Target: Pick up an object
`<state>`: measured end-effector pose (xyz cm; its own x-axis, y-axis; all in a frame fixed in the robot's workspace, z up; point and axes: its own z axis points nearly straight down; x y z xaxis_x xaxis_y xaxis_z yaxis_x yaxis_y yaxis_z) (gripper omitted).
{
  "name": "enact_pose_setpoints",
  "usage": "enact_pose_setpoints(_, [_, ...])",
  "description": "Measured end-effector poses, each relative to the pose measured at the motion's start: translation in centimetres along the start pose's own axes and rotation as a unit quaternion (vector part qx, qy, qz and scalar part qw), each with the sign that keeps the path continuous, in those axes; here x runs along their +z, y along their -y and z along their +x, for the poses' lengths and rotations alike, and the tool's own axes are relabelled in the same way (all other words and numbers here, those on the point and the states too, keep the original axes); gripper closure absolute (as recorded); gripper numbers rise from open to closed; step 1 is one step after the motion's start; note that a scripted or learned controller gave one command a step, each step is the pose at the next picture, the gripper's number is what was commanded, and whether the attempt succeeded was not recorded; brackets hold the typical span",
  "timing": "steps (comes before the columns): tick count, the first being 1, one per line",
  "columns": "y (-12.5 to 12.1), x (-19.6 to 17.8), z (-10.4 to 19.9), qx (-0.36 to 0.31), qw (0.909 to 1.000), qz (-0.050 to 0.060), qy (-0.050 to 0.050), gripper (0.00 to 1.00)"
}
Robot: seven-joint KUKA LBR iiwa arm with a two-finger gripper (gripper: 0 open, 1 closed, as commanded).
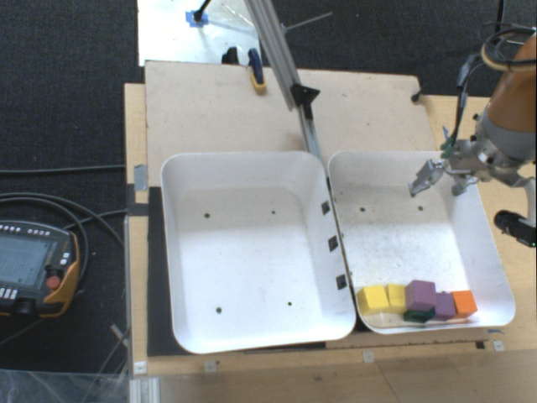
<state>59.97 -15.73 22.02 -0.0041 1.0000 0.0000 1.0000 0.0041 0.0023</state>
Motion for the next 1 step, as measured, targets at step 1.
enact_pose_setpoints(1, [-0.31, 6.70, 6.09, -0.003, 1.0000, 0.003, -0.002, 0.00])
